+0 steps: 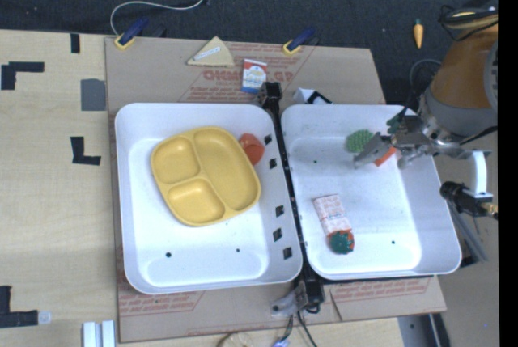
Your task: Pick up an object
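Camera view: the gripper (377, 153) sits over the upper part of the right bin (405, 256), arm coming in from the right. Whether the claw is open or closed, can't tell; too small and blurred here. Just beside its tip, toward the bin's top, lies a green bumpy object (358, 141), looks like a soft toy or scrubby piece. Probably the nearest pick target. Judgement: light, squashy, not fragile, rough enough not to slip; pinch across its middle.

Other candidates in the right bin: one small white packet (329, 212) with reddish print, lying flat. Likely light and thin, hard to get fingers under; take it by the long edges. Just below it, touching or nearly, one small round green-and-red ball (341, 241). It may roll, so grip across the widest part.

Left bin (146, 256): one yellow divided tray (205, 174), stiff plastic, wide, best taken at the rim. One orange-red round thing (252, 147) tucked against its upper right edge, partly hidden.

Counts: two bins, three loose items right, two left.
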